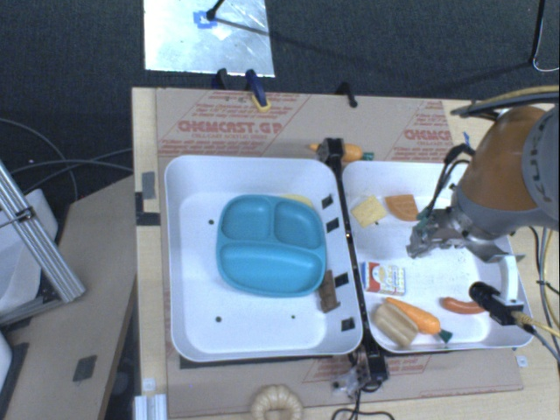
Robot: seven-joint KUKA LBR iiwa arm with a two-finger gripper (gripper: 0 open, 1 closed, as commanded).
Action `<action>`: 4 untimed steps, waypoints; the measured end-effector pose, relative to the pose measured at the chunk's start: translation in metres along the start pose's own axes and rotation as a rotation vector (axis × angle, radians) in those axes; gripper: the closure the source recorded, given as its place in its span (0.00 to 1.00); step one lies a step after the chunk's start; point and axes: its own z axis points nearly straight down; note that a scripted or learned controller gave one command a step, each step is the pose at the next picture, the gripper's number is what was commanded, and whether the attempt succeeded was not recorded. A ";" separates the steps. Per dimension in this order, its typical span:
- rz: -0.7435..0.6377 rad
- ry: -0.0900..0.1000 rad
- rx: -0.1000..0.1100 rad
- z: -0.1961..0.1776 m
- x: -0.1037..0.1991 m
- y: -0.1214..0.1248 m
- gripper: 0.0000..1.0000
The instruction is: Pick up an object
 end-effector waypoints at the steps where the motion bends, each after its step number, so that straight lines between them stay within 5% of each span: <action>1: -0.001 0.000 -0.002 -0.054 0.009 0.008 1.00; 2: -0.001 0.001 0.002 -0.081 0.009 0.009 1.00; 4: -0.003 0.001 0.004 -0.086 0.102 0.008 1.00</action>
